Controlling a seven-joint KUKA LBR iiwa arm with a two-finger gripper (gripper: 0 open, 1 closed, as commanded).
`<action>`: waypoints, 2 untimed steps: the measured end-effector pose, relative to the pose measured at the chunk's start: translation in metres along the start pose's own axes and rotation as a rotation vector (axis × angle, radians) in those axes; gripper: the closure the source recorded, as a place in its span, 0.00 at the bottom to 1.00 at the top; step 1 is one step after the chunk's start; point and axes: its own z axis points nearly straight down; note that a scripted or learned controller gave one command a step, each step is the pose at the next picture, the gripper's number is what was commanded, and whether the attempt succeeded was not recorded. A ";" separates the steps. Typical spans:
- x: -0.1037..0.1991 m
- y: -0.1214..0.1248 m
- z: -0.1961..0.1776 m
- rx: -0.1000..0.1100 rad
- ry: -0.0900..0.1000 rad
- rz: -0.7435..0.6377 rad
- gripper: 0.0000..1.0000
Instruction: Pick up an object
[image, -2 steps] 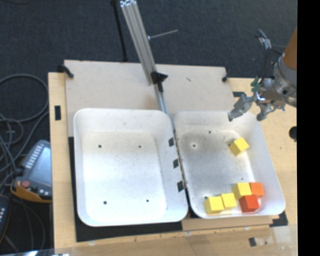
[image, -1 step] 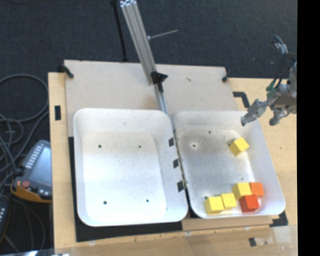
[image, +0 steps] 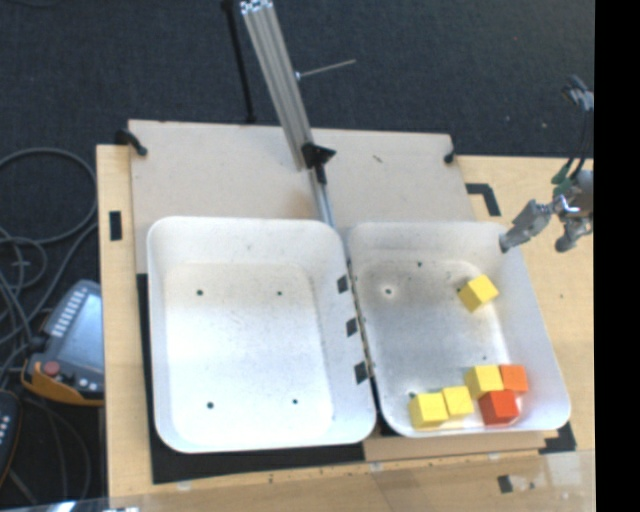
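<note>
A lone yellow cube (image: 479, 292) lies in the upper right part of the right bin (image: 400, 240). Along that bin's front edge sits a cluster: a yellow block (image: 430, 408), a second yellow one (image: 458, 400), a third (image: 487, 379), an orange block (image: 513, 377) and a red-orange block (image: 499, 405). My gripper (image: 545, 234) hangs over the bin's upper right corner, above and to the right of the lone cube. Its two fingers stand apart, open, with nothing between them.
The left bin (image: 160, 300) lies beside the right one, with a row of clips (image: 352, 325) between them. A slanted aluminium post (image: 285, 90) rises behind the bins. Cables and a pendant (image: 70, 340) lie off the bench's left side.
</note>
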 end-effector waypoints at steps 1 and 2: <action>0.004 0.014 0.005 -0.002 0.000 -0.005 0.00; -0.015 -0.006 0.034 0.004 0.002 0.000 0.00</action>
